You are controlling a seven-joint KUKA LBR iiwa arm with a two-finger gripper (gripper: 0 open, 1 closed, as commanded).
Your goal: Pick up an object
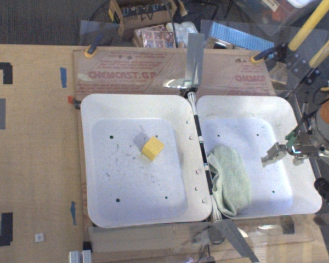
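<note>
A small yellow block (152, 148) lies near the middle of the left bin (98, 114). A crumpled pale green cloth (230, 179) lies in the right bin (247, 111), against its left wall and front edge. My gripper (271, 154) hangs over the right part of the right bin, to the right of the cloth and apart from it. The arm reaches in from the right edge. I see nothing in the gripper.
A metal divider post (194, 59) stands at the back between the two bins. Cardboard sheets (131, 73) lie behind the bins, with clutter and boxes beyond. The wooden bench (33, 147) stretches to the left.
</note>
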